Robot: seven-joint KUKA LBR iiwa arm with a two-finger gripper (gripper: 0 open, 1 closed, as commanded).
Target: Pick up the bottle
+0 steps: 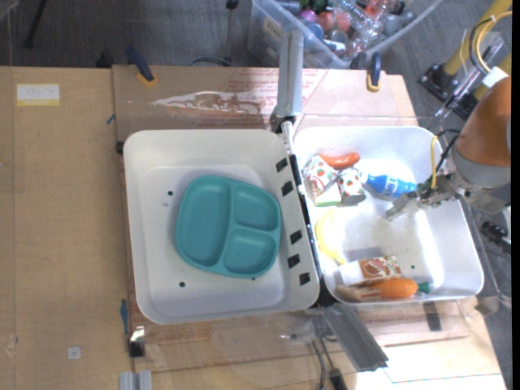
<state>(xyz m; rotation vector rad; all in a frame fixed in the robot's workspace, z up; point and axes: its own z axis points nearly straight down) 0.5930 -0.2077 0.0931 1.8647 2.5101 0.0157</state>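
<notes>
As seen in the camera view, bench [65, 218]: bore two shallow white bins side by side.
Left bin [150, 218]: held a teal divided plate [227, 226], lying flat near its middle.
Right bin [455, 258]: held the bottle and several small things.
Bottle [388, 187]: blue, lay on its side in the upper middle of the right bin, just right of two small cartons [351, 185].
Arm [487, 136]: reached in from the right over the right bin's far wall.
Gripper [404, 207]: hung low in the right bin, just beside the bottle, below and right of it; touching or apart could not be told.
Gripper state: could not be told, apart or together; bottle not seen within its hold.
Red sausage-shaped thing [340, 159]: lay above the cartons, near the bin's top wall.
Yellow banana-like piece [327, 238]: lay by the bin's left wall.
White labelled packet [367, 270]: lay at the bin's near edge, touching an orange carrot-like piece [396, 289].
Clear tub [349, 6]: stood beyond the bench, full of mixed clutter.
</notes>
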